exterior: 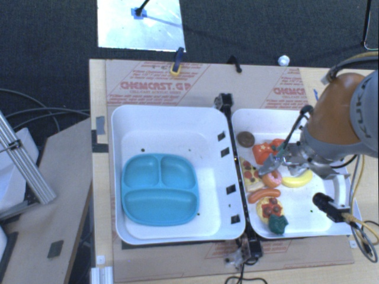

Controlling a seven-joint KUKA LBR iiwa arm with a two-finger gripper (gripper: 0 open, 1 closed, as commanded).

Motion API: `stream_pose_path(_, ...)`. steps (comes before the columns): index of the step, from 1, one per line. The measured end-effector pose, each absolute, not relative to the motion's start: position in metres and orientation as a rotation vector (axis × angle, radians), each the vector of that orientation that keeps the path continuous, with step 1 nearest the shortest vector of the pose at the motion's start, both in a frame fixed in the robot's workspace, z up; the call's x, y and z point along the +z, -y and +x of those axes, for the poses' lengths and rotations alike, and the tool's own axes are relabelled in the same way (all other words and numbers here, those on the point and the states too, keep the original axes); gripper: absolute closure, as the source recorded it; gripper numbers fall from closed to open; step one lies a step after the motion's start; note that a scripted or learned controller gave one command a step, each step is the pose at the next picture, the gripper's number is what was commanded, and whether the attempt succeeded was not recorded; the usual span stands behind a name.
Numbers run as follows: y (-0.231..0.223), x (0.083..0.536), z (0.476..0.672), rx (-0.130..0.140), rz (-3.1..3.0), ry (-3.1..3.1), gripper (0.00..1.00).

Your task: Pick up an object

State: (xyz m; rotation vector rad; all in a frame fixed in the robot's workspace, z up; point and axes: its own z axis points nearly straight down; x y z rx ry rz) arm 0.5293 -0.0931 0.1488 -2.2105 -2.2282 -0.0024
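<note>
While the arm point(346, 117) reaches in from three o'clock, I find the claw point(277, 160) low over the right bin point(296, 116), among the toy food. Whether its fingers are spread or pinching anything, I cannot tell. Just beside it, at twelve o'clock, lies a red pepper point(262, 152); a yellow banana point(298, 179) sits at four o'clock, a sausage point(264, 194) at six. The left bin point(172, 116) carries a blue divided plate point(159, 189).

camera view: single fixed camera above the cardboard-covered surface point(195, 78), angled downward, mid-distance, framing both shallow white plastic bins point(172, 118).
</note>
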Motion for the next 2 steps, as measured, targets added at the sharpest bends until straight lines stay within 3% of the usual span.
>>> stream_pose_path(1, 0.084, 0.085, 0.517, -0.008, -2.225, 2.223, 0.00)
stream_pose_path(2, 0.026, 0.190, 0.508, -0.011, -2.214, 2.235, 0.00)
